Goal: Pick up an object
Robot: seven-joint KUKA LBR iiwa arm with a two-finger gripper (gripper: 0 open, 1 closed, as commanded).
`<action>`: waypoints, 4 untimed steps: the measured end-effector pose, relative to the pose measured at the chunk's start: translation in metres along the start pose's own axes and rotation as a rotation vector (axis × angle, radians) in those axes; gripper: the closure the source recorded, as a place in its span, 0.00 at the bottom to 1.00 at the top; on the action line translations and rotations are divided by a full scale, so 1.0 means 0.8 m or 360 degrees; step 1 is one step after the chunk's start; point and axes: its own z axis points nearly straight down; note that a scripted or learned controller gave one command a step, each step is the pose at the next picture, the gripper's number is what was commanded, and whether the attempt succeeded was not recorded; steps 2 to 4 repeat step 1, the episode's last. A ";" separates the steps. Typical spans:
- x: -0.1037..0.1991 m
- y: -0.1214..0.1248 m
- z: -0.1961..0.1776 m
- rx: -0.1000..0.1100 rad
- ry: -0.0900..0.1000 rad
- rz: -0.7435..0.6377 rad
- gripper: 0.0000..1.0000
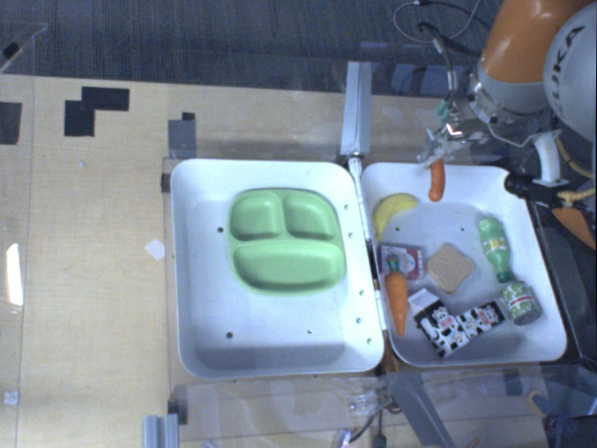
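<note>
The gripper (441, 147) hangs over the far edge of the right bin (550, 339), and a small orange sausage-shaped piece (436, 183) dangles upright just under it, its top between the jaws, which pinch it. The piece is clear of the bin floor, above the far left part of that bin.

Below it in the right bin lie a yellow lemon (395, 210), a dark packet (402, 259) with a red label too small to read, a carrot (397, 301), a tan slice of bread (451, 267), a green bottle (494, 246) whose label cannot be read, a green can (519, 302) and a black-and-white patterned box (456, 326).

The left bin (201, 343) holds a green divided tray (284, 239). Both bins rest on the wooden worktop (84, 250). "KU" shows on the arm (550, 35).
</note>
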 end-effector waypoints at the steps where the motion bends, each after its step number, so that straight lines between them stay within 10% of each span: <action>1: 0.001 0.002 -0.011 -0.0002 -0.0002 -0.0009 1.00; 4: 0.001 0.002 -0.011 -0.0002 -0.0002 -0.0009 1.00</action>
